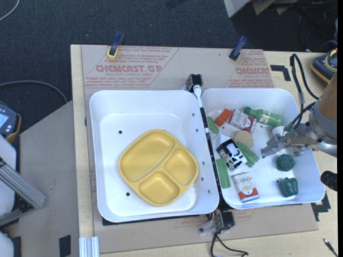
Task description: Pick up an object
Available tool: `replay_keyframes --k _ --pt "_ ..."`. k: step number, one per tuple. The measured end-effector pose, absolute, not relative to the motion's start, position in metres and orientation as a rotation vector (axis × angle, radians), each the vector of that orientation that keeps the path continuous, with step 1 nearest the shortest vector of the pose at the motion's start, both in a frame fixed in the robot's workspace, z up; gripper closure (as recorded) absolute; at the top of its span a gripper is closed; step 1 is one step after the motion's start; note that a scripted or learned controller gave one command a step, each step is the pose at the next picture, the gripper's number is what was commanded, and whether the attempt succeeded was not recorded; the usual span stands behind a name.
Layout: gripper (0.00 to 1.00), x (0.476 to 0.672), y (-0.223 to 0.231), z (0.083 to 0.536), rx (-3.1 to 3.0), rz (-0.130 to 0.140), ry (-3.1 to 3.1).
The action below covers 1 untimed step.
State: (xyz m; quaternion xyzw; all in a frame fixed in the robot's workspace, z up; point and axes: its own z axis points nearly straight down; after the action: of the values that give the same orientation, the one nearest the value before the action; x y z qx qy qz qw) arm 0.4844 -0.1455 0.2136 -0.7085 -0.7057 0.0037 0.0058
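Our two-finger gripper [271, 148] hangs, jaws apart and holding nothing, just beside the dark green round plastic lump [285, 162] in the right white bin [308, 194]; we could nudge it aside.

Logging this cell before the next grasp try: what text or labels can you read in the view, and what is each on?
"CHEMCAST GP", red print, repeated on the brown board under the bins; the smaller line beneath is too blurred to read.
Red and white packet in the right bin: print too small.
Carton near the front wall: label unreadable.
Black and white item: pattern, no legible words.
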Motion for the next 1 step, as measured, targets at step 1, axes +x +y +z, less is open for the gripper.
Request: replay_keyframes --k 1 --pt "0.0 0.4874 -0.1453 0.22 -2.222 0.0 -2.221"
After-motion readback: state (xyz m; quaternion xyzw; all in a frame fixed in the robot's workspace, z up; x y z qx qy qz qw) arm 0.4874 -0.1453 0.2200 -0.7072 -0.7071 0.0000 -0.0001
